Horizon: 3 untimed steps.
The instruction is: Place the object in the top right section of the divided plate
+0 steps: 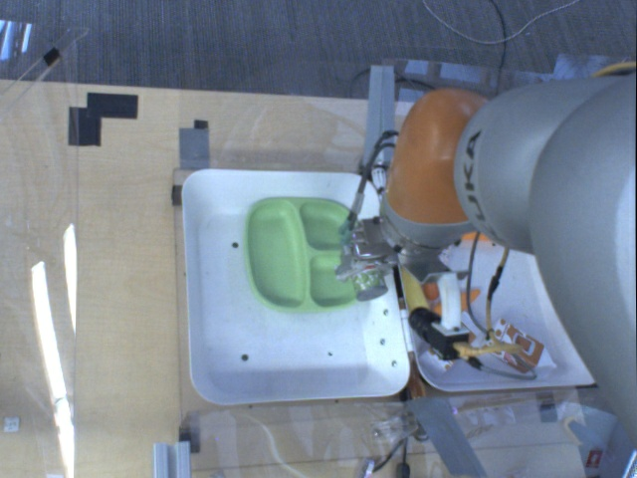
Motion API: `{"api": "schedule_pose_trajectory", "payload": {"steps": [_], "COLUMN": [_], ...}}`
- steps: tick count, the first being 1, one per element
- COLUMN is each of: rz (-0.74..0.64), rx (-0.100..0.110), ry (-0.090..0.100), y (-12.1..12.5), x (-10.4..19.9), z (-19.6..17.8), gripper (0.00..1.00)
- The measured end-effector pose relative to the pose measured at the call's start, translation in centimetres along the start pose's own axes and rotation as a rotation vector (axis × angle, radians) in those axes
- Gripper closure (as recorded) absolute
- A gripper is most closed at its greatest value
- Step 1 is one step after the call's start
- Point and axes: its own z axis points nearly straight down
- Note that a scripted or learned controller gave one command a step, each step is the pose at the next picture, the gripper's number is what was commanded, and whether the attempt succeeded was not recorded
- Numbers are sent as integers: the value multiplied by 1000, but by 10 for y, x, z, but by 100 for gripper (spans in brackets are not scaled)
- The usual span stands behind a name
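Stage: placement not done, as far as can be judged. No object lies in the top right section [323, 222], and the other sections look bare too.
Gripper [360, 265]: low over the divided plate's [279, 257] right rim, about where the two small sections meet.
Jaws: cannot tell whether they are spread or pressed together, because the tip is blurred against the rim.
Object: not identifiable. Something pale and glassy shows at the tip, but I cannot tell whether it is held.
Left to do: confirm the carry, shift toward the plate's top right corner, release.
Plate: light green, smooth moulded plastic with rounded corners. One long section on the left and two small ones on the right.
Left bin [259, 366]: white, shallow, matt. The plate sits toward its top right corner.
Right bin [542, 371]: white, with a crinkled brown-and-white packet [516, 345] near its bottom edge.
Arm [557, 167]: smooth grey casing.
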Motion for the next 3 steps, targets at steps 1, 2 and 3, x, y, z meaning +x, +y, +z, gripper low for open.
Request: {"api": "schedule_pose_trajectory", "payload": {"steps": [1, 2, 3], "rz": [-165, -155, -155], "rx": [-3, 1, -1], "ry": [1, -1, 0], "y": [15, 22, 22], "x": [65, -26, -26], "z": [-68, 0, 0], "gripper": [100, 100, 0]}}
